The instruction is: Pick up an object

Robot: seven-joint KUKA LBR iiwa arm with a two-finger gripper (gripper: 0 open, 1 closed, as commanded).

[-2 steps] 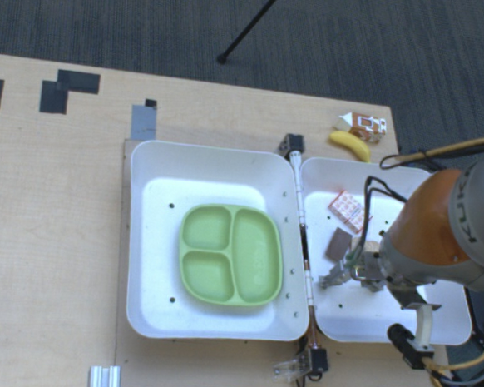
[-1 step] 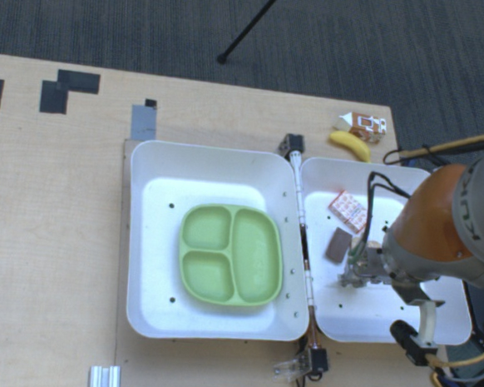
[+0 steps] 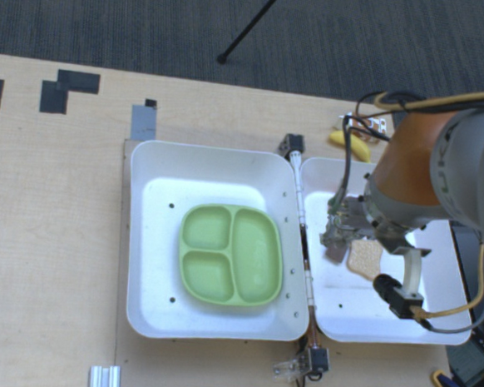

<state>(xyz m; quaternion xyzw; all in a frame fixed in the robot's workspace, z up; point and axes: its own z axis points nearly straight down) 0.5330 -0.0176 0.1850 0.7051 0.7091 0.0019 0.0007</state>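
Since the tan, toast-like piece [image 3: 364,258] lies flat on the floor of the right bin [image 3: 332,317], that's the obvious thing for your pick. Your gripper [image 3: 336,238] sits low just to its left, close to or touching its edge, but I honestly can't tell how it's set, so don't count this as a grab. The arm [image 3: 444,167] leans in from the right and hides the far half of that bin. Over in the left bin [image 3: 152,223] a green divided plate [image 3: 230,255] lies flat in the middle, well apart. A yellow thing [image 3: 350,144] pokes out beyond the far rim.
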